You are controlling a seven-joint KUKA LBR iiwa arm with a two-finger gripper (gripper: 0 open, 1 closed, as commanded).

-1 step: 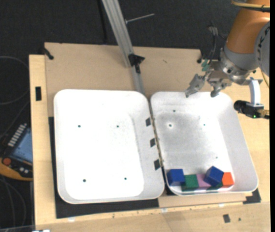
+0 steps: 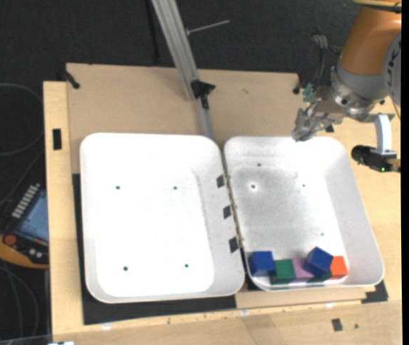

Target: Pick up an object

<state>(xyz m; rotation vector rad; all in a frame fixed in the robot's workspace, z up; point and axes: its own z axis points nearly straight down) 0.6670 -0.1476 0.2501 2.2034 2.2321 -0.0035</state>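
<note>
Along the near wall of the right bin point(image 2: 348, 185) lies a row of small blocks: a blue block point(image 2: 262, 261), a green block point(image 2: 284, 270), a pale purple block point(image 2: 302, 270), a second blue block point(image 2: 319, 261) and an orange block point(image 2: 338, 266), packed close and touching their neighbours. The gripper point(image 2: 306, 129) hangs over the far rim of that bin, well apart from them, with nothing between its fingers; whether they are apart or together cannot be told. The left bin point(image 2: 154, 214) lies beside it.
</note>
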